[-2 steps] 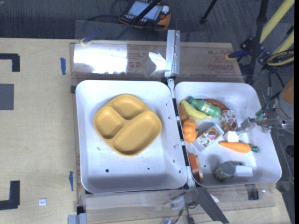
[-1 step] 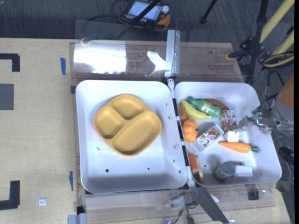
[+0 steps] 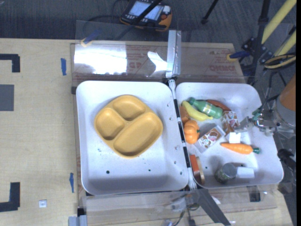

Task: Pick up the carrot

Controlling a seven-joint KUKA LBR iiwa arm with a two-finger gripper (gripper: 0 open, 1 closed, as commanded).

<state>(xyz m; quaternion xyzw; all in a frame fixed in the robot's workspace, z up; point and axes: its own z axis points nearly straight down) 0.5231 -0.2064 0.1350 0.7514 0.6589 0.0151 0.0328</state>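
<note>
Two white bins sit before you. Your carrot [image 3: 238, 148] lies flat in the right bin [image 3: 270, 166], near its right wall, beside a small white block [image 3: 234, 138]. Your gripper [image 3: 262, 121] hovers at that bin's right rim, above the carrot and holding nothing.

We find no text that can be read with certainty. The cardboard sheet [image 3: 207, 60] beyond the far edge of the bins carries reddish printed lettering, too faint to make out. The small packets [image 3: 211, 136] in the right bin [image 3: 270, 166] bear printed labels, too small to read. The handheld device [image 3: 145, 14] at the far side shows a lit screen, its content illegible.
</note>
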